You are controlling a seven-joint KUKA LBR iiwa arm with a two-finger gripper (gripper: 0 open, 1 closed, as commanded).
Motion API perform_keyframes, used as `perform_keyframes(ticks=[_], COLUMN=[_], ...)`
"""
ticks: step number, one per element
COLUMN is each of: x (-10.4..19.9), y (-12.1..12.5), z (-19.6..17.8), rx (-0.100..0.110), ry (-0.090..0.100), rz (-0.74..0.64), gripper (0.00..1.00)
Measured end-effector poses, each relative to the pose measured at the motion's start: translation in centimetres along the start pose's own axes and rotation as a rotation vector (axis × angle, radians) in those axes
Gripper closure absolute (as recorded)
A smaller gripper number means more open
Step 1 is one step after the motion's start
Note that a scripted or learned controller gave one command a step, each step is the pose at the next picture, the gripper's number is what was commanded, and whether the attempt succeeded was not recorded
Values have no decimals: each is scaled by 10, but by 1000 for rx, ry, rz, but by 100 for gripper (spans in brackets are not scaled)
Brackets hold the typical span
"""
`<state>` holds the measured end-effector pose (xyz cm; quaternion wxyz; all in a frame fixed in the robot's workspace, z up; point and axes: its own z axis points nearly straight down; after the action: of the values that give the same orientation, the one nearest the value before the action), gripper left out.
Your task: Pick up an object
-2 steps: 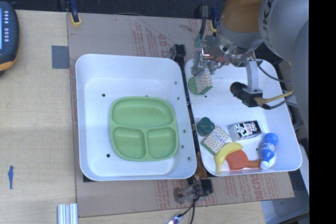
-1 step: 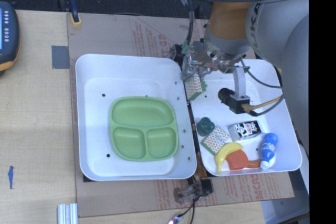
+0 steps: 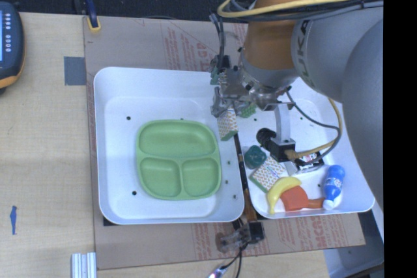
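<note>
looking down from my fixed camera, i see the grey two-finger gripper [image 3: 227,115] hanging over the seam between the two shallow white bins, with a small patterned, sponge-like block [image 3: 227,125] at its tip. the block seems to sit between the fingers, though i cannot tell for sure whether the jaws are clamped on it or just touching it. it hangs just above the inner rim of the left white bin [image 3: 111,140], its long axis roughly upright, tilted a little.

the green three-compartment plastic plate [image 3: 177,159] lies flat in the left bin, just left of the gripper and below it. in the right white bin [image 3: 352,202], near its front edge, lie a yellow toy banana [image 3: 281,191], an orange-red flat piece [image 3: 300,200], a blue-and-white small bottle [image 3: 333,183], a checked square pad [image 3: 268,173] and a dark teal lump [image 3: 253,156].

my judgement: a straight lift has open room above; sideways, the bin rims and the plate edge are close.
</note>
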<state>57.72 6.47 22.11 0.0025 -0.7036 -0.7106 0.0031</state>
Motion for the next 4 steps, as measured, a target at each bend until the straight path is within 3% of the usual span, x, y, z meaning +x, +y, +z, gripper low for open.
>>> perform_keyframes(ticks=[1,2,3,4], x=[-102,-67,-52,-135], y=[9,-17,-7,11], z=[14,-25,-26,-45], rx=[-2,-6,-7,-9], ry=[-3,2,1,-2], rz=[16,3,4,12], gripper=[100,100,100,100])
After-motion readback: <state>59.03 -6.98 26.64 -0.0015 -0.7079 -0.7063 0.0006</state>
